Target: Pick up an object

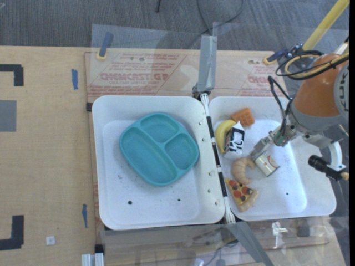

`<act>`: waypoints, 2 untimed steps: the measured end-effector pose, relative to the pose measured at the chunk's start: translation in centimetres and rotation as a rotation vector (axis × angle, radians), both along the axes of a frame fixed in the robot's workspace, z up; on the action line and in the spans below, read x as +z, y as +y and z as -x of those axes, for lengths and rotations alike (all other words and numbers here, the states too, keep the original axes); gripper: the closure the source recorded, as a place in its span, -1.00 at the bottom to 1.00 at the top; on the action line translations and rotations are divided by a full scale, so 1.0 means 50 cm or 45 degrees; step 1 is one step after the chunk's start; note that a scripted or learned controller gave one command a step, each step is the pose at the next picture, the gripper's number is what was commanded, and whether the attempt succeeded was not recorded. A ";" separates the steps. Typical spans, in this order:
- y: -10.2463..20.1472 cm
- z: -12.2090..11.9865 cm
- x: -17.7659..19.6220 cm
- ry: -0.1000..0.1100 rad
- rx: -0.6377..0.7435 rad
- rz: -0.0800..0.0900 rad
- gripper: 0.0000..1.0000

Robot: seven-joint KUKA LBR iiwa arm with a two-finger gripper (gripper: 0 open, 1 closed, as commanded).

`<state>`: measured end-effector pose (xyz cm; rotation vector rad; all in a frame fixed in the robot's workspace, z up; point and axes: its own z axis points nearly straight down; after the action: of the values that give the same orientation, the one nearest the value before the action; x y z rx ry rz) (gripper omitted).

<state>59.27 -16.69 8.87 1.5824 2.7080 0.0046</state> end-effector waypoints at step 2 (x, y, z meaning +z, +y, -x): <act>-0.061 0.222 0.000 -0.002 0.195 0.002 -1.00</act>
<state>48.18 -19.75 8.89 1.3692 2.8193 0.0047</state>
